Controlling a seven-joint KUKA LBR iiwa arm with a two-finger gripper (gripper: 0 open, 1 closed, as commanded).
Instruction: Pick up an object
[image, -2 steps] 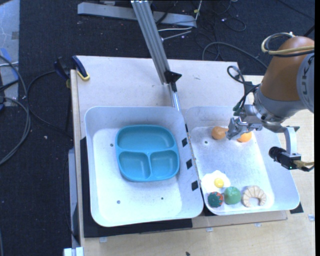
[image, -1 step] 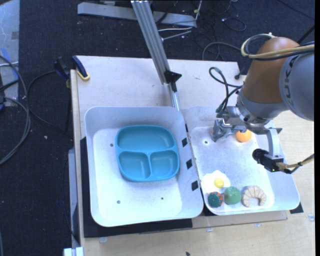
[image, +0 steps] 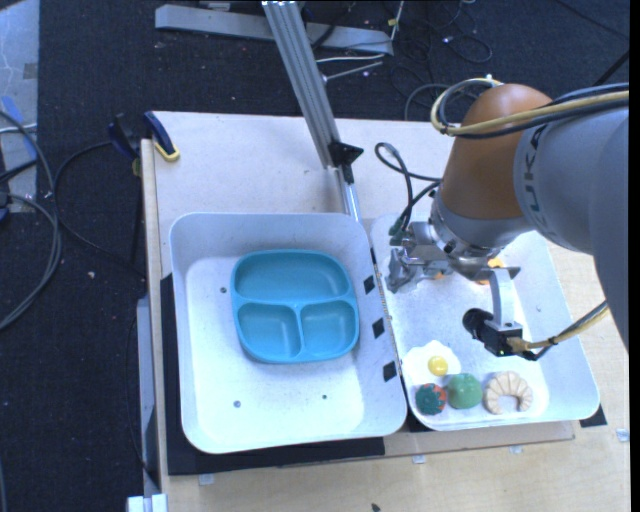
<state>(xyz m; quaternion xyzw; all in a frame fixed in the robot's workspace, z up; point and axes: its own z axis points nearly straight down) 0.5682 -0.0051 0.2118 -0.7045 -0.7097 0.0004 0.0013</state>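
Observation:
Several small toy foods lie along the near edge of the right bin (image: 570, 345): a fried egg (image: 437, 360), a green ball (image: 464, 390), a dark green and red piece (image: 430, 399) and a tan croissant (image: 509, 392). My gripper (image: 403, 266) hangs over the far left part of that bin, close to the wall between the bins, well behind the foods. Nothing shows in it. The grey arm with its orange band (image: 495, 150) hides the back of the bin.
The left bin (image: 200, 400) holds a blue three-compartment tray (image: 296, 304). A slanted metal pole (image: 310, 90) rises behind the bins. A black fitting (image: 492, 332) and cables hang from the wrist over the right bin. Bare bench lies behind the bins.

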